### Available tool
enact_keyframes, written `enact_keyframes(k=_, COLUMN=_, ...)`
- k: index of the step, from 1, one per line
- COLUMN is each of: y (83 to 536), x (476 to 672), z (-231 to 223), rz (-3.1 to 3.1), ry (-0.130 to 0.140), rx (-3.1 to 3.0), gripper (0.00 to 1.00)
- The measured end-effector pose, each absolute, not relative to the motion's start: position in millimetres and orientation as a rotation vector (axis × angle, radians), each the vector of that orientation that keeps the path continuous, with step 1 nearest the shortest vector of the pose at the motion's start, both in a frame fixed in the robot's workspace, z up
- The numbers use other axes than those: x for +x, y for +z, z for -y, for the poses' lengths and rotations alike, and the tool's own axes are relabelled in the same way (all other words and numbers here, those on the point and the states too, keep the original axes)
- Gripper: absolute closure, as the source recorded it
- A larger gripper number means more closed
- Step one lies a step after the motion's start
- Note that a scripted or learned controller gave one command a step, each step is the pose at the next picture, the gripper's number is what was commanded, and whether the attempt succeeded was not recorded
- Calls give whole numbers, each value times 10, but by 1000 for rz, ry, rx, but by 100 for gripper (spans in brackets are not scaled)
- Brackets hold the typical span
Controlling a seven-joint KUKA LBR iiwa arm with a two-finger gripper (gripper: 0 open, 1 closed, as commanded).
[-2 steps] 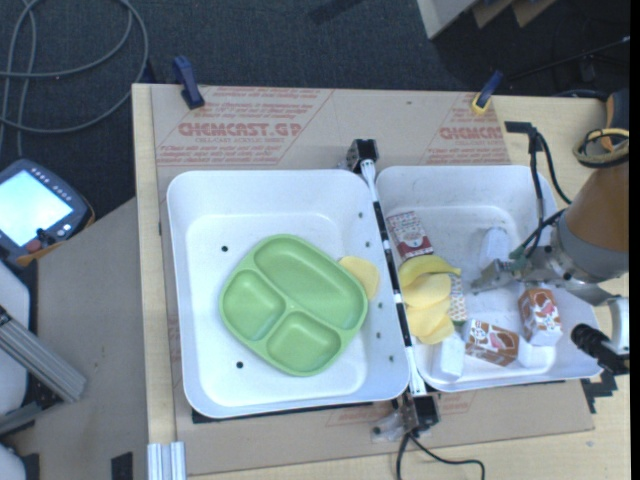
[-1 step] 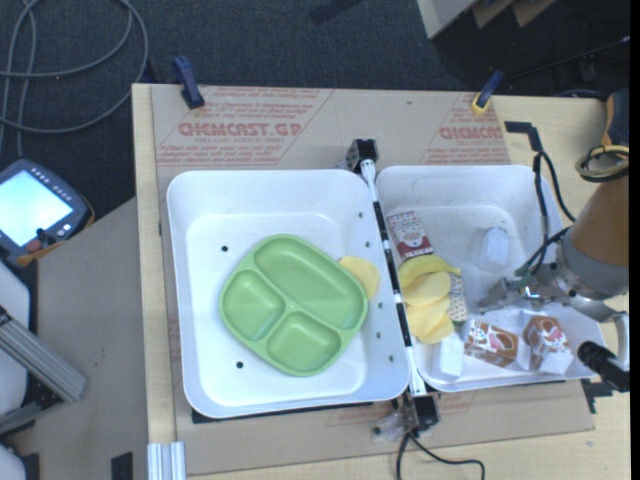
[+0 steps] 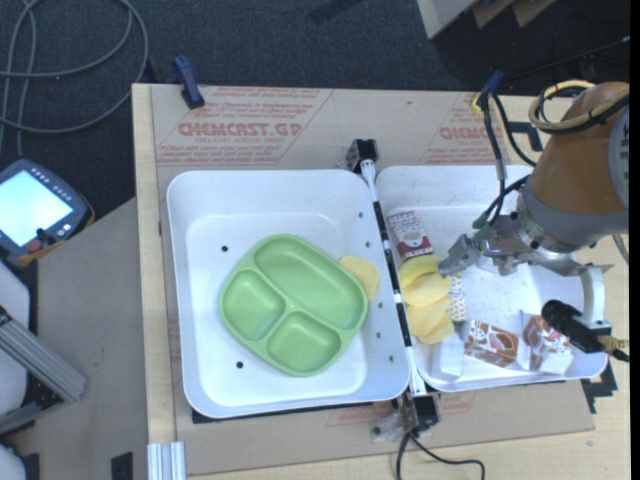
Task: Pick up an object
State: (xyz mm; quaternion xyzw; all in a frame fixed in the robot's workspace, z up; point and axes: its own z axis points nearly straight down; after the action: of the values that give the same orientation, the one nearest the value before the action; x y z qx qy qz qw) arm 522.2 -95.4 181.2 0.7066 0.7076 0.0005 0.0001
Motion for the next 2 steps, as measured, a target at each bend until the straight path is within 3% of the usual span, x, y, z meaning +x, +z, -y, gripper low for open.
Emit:
enact_keyframes(k=1, y=892, x=5033, z=1279, rz=-2215, ry=15, rx=2214, gripper=0)
enact_keyframes(k=2, y=884, x=5136, z=1086, rz=-2212, ry=8, rx=2214, gripper=0)
